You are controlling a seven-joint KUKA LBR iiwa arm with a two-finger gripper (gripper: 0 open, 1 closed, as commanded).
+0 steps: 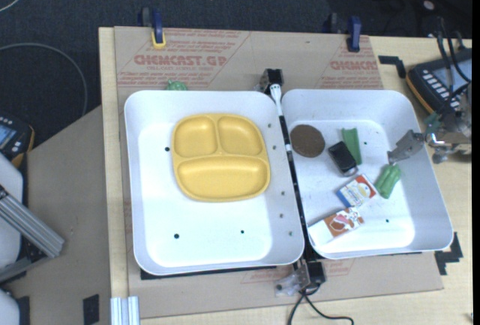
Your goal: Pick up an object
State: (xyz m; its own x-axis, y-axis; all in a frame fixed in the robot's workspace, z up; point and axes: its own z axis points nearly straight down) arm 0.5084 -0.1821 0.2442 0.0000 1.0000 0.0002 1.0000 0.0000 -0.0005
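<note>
1. Over the right bin [420, 230], near its right wall, the gripper [406, 145] reaches in with nothing visibly between its fingers; whether the jaws stand apart or together I cannot tell at this size.
2. Just below it lies a small green piece [388, 181], the nearest candidate to lift.
3. It looks light and rigid (probably plastic), so a grip across its narrow middle should hold.
4. Other choices sit further left: a brown disc [307, 140], a black block [342, 157], and two flat printed packets [355, 192], which look thin and awkward to pinch.
5. A yellow divided plate [221, 157] sits in the left bin [150, 233].
</note>
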